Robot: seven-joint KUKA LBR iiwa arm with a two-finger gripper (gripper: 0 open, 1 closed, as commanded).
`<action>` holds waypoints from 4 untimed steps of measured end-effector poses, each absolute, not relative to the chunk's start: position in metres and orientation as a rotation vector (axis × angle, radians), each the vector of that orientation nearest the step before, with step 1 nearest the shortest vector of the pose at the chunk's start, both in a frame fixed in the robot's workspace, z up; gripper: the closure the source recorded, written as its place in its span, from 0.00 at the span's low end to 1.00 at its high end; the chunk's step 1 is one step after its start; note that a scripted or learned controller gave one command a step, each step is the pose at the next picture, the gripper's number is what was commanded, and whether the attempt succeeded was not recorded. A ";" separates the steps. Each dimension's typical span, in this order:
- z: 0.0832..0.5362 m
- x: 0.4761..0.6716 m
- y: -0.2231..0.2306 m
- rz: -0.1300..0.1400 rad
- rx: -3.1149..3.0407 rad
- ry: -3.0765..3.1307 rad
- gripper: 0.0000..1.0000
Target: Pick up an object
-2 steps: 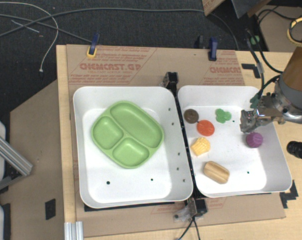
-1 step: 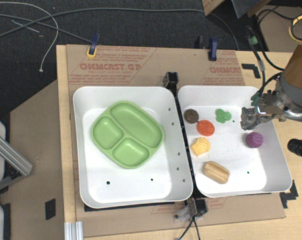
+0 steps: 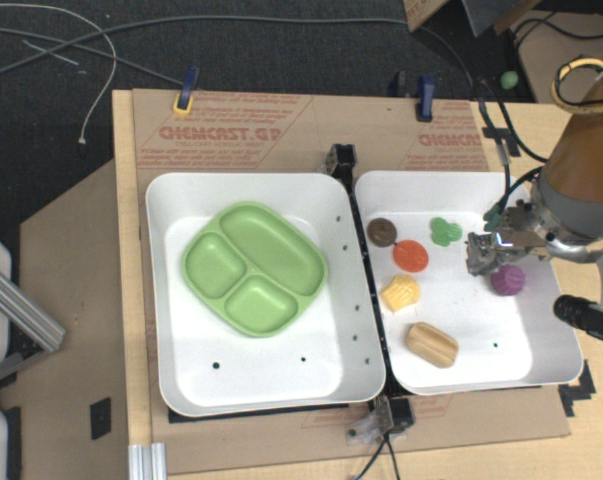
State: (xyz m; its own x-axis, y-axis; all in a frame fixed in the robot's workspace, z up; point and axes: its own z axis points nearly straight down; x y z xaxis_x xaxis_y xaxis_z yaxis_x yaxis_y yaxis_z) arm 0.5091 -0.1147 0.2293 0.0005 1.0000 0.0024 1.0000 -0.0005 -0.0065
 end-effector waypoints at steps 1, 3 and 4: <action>0.171 0.499 -0.113 0.006 -2.216 -2.215 0.00; 0.133 0.504 -0.104 -0.002 -2.222 -2.218 1.00; 0.177 0.505 -0.107 -0.004 -2.223 -2.225 1.00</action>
State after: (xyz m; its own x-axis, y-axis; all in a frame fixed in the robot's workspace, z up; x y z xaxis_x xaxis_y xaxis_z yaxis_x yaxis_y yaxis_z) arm 0.5048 -0.1074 0.1768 -0.0006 1.0000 -0.0009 1.0000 0.0006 0.0046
